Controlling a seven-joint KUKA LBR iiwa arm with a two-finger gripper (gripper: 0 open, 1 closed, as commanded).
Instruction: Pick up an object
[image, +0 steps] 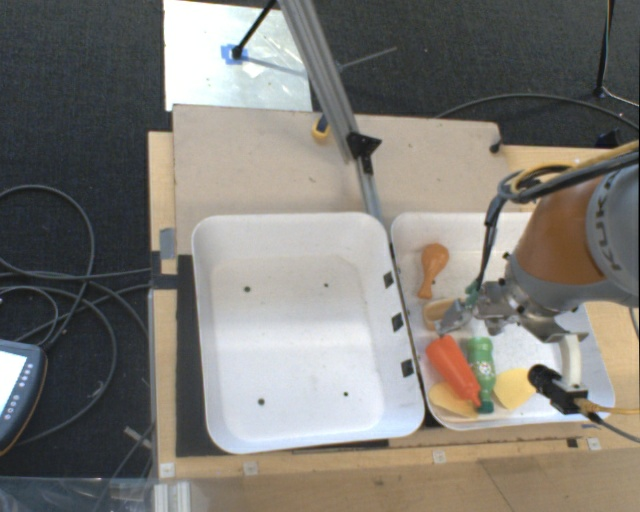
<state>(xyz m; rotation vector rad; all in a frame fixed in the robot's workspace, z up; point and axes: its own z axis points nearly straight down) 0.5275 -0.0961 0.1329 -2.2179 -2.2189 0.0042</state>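
Arm (575, 245): reaches over right bin (600, 385), where the toys lie.
Gripper (462, 312): above carrot (453, 367); finger state unclear.

Both bins are white: the left bin (230, 300) has a few small dark dots on its floor, and black clips sit along its right rim. In the right bin (410, 235), an orange-brown drumstick (432, 266) lies near the far edge. Toward the near edge lie a red-orange carrot (452, 367), a green bottle (483, 368) with a white label and a pale yellow piece (513, 388). The arm (570, 245) is grey with an orange band. The bench (260, 160) is tan.
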